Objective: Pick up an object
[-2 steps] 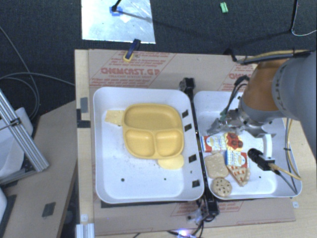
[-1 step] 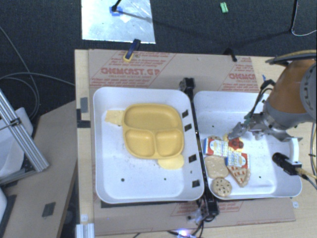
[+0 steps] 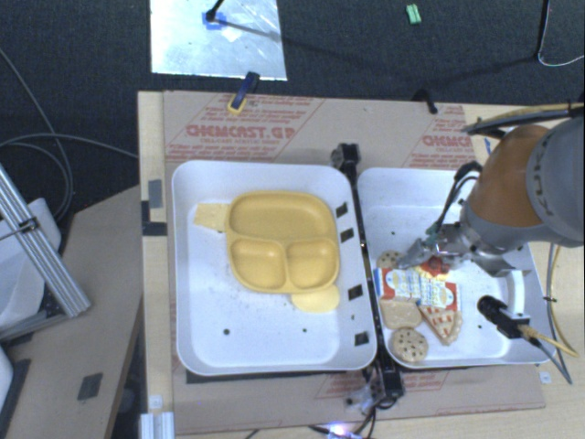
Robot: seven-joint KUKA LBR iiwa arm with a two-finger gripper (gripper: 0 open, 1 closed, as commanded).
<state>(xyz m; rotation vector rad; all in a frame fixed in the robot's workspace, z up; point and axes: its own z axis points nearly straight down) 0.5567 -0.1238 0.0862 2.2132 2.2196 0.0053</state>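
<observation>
Packet (image 3: 418, 287): flat, rectangular, glossy, white face with red and blue print. Lies in the lower left part of the right bin (image 3: 402, 199). Gripper (image 3: 428, 252) sits just past the packet's top edge, low over the bin. Can't tell how far open it is, and nothing visibly held. Around the packet: speckled cookie (image 3: 388, 260) upper left, chip cookie (image 3: 409, 344) below, tan wedge (image 3: 445, 322) lower right. Left bin (image 3: 210, 327): smooth yellow three-compartment tray (image 3: 281, 240), with pale flat bits (image 3: 212, 216) at its edges.
</observation>
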